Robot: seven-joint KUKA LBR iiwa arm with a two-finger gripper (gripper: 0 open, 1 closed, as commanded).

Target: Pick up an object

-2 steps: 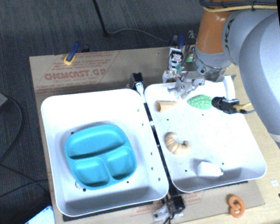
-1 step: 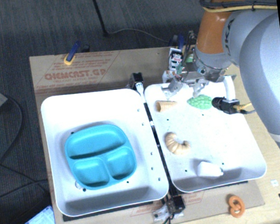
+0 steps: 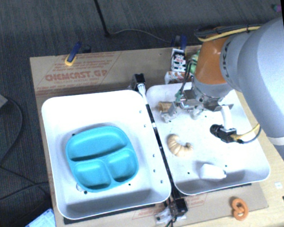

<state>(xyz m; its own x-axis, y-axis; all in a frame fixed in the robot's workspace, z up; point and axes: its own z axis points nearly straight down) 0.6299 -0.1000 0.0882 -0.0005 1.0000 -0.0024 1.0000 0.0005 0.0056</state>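
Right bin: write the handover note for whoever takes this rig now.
Gripper: low over the far end of the right white bin, next to a small tan and grey piece; no hold can be confirmed.
Things: a tan croissant-shaped toy lies mid-bin and a white rounded lump lies by the near rim. A blue three-compartment plastic tray lies in the left white bin.
Done: nothing visibly lifted.
Left: grasp one object and raise it.
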